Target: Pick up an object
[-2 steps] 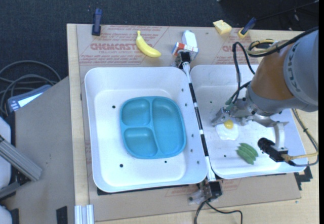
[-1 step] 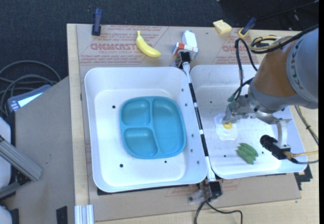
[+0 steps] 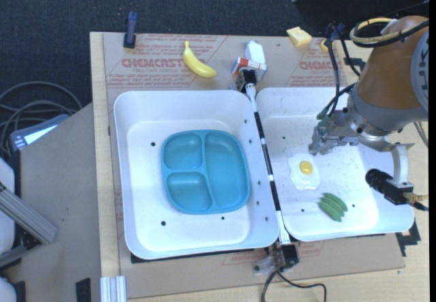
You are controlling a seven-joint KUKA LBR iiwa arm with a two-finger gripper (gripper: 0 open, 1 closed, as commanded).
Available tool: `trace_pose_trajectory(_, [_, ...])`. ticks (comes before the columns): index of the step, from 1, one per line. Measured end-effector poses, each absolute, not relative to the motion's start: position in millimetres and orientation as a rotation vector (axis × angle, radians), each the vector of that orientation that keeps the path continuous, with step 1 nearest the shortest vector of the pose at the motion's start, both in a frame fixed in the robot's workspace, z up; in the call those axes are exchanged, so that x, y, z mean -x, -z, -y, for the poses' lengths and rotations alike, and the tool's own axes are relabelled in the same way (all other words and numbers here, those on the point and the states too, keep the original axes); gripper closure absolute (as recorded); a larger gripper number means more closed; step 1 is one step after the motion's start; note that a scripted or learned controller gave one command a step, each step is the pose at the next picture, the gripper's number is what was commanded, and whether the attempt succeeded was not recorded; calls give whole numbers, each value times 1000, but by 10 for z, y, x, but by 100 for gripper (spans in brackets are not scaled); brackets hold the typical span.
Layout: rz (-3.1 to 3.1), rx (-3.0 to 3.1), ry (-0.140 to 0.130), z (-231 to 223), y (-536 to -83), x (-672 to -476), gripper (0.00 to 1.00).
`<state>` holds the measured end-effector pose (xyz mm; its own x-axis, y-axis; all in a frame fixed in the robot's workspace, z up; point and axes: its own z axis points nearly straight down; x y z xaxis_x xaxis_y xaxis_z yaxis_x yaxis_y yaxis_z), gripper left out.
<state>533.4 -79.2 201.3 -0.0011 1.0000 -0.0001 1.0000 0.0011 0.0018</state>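
A fried egg toy [image 3: 304,172] lies in the right bin [image 3: 293,106], near its left wall. A green pea pod [image 3: 333,205] lies below and to the right of the egg. My gripper [image 3: 323,142] hangs over the right bin, just above and to the right of the egg, with nothing seen in it. The grey arm with its orange band reaches in from the right.
The left bin [image 3: 136,178] holds a blue divided plate [image 3: 204,171]. Behind the bins on the bench lie a banana [image 3: 196,62], a small white and red carton [image 3: 252,58], a yellow cheese wedge [image 3: 298,36] and a blue clip [image 3: 130,28].
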Motion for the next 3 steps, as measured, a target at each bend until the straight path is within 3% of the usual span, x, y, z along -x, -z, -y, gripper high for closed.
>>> trace_pose_trajectory(1, [-2222, -2220, 0, 793, -2007, -5328, 0])
trace_pose_trajectory(2, [-2219, -2221, 2, 1525, -1687, -5914, 0])
trace_pose_trajectory(3, [-2224, -2221, 0, 986, -840, -5833, 0])
